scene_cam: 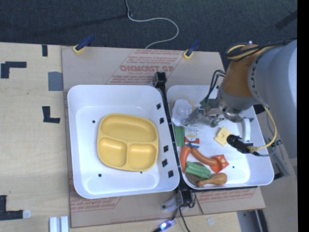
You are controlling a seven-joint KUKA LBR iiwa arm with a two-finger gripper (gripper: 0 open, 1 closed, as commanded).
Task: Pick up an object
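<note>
Camera view, gripper: the gripper (194, 121) is low in the right bin (258, 175), near its upper left part; whether it is spread or closed I cannot tell.
Nearest object: a clear plastic cup (181, 110) lies just beside the gripper, at about 11 o'clock from it.
Toy pile: at about 6 o'clock from the gripper lie an orange carrot (204, 158), a green piece (198, 170) and a brown drumstick-shaped toy (213, 180), clustered and touching.
Long axis: the carrot runs roughly from 10 to 4 o'clock.
Other object: a pale yellow wedge (221, 137) sits at about 4 o'clock from the gripper, apart from the pile.
Left bin (82, 178): holds a yellow divided plate (128, 142), well apart at about 9 o'clock.
Judgement: the cup looks the closest candidate (though nothing visibly sits in the gripper).
Writing: red print on the cardboard sheet (140, 67) under the bins, upside down and too blurred to read.
</note>
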